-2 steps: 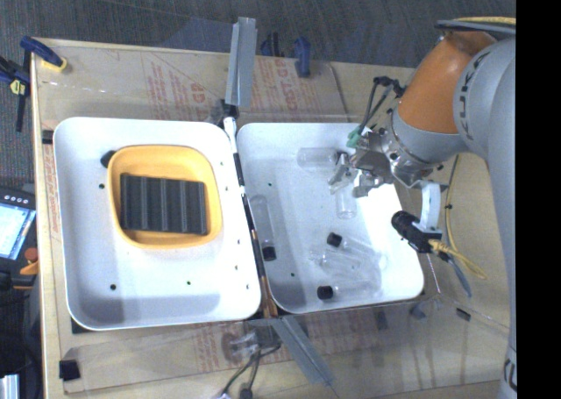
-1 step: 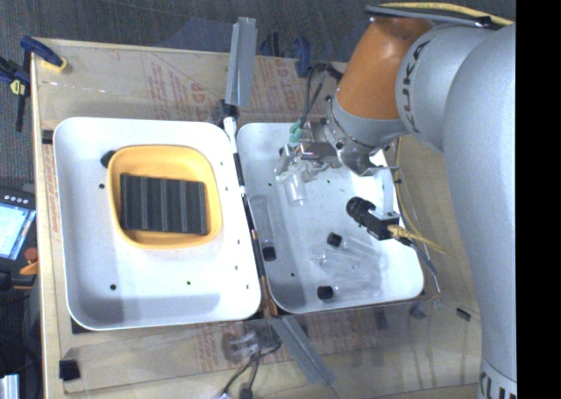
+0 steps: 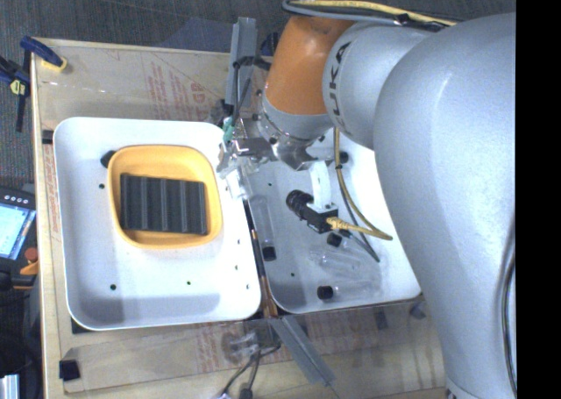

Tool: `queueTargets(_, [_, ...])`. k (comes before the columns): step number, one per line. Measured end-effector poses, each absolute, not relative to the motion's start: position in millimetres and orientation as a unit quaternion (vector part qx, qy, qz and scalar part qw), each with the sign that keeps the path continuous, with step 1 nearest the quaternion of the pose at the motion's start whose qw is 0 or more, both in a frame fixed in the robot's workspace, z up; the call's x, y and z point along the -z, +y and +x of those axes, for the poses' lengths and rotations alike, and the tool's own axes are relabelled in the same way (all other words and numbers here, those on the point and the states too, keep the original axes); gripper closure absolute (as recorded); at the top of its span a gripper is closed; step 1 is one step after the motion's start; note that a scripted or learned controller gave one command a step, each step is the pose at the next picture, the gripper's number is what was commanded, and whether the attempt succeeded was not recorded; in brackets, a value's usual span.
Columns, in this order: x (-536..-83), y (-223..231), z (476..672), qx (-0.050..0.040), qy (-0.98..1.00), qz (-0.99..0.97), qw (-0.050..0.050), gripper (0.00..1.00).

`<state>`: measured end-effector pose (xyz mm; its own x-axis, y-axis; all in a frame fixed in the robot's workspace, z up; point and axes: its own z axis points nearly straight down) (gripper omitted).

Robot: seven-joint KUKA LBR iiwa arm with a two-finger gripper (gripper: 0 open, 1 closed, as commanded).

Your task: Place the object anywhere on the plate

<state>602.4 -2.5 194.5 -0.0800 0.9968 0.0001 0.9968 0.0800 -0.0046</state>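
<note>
- The plate [image 3: 164, 201] is yellow, square with rounded corners and a raised rim, its centre dark grey with upright ridges. It lies flat in the left white bin, left of the frame's centre.
- The object [image 3: 344, 262] looks like a clear, hard-to-see item lying in the right bin's lower part.

Glossy plastic plate [image 3: 165, 195] — smooth white bins [image 3: 88, 283].

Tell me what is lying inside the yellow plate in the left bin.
Inside the rounded yellow plastic plate sits a dark grey ribbed rectangular panel. Whether it is a separate object or the plate's own base cannot be told. Whatever lies beneath it is covered.
</note>
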Motion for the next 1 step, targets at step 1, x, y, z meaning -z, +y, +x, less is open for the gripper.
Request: queueTargets(1, [-194.6,-2.9,602.5,-0.0016,-0.735,-0.678,0.001,0.0])
